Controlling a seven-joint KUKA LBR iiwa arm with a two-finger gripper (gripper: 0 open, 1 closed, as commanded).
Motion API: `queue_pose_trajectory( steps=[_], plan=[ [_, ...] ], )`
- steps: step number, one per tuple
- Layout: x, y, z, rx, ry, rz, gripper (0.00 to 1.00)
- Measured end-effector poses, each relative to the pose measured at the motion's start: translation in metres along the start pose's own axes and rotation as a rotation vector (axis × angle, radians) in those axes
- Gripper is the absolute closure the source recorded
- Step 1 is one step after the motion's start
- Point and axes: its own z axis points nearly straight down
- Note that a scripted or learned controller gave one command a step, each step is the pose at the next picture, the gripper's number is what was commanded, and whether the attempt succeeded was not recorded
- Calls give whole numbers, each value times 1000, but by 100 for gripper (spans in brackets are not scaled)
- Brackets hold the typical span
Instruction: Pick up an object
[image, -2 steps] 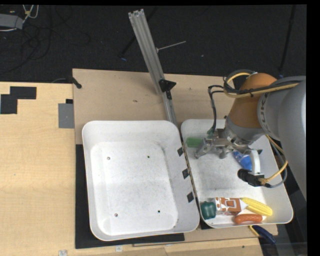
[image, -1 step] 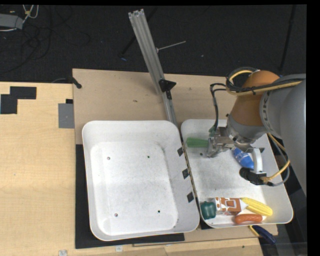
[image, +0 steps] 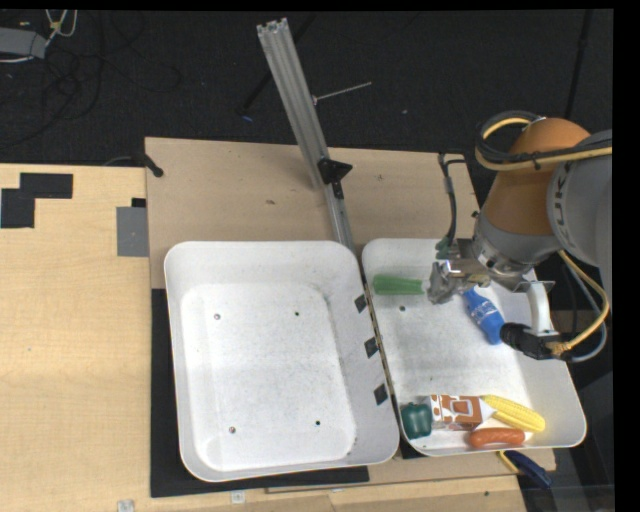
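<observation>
Since you want a pick: gripper (image: 441, 285) sits just beside green block (image: 397, 286), block at its 9 o'clock, long axis 3–9. Can't tell its state.

Speckled matt white bins (image: 270, 460) sit on pale wood-grain bench (image: 70, 330).

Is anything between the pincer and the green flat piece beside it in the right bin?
Nothing visible. The pincer sits low in the shallow white right bin, just right of the flat green rectangular piece. The blue bottle lies on its other side, out of the way.
</observation>
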Motion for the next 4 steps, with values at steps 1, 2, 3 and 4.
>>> queue_pose_trajectory(
  steps=[1, 2, 3, 4],
  plan=[
    [4, -3, -61, -2, 0, -7, 100],
    [3, -2, -104, -1, 0, -7, 100],
    [52, -26, -95, 7, 3, -10, 100],
    [98, -36, -81, 8, 2, -9, 100]
  ],
)
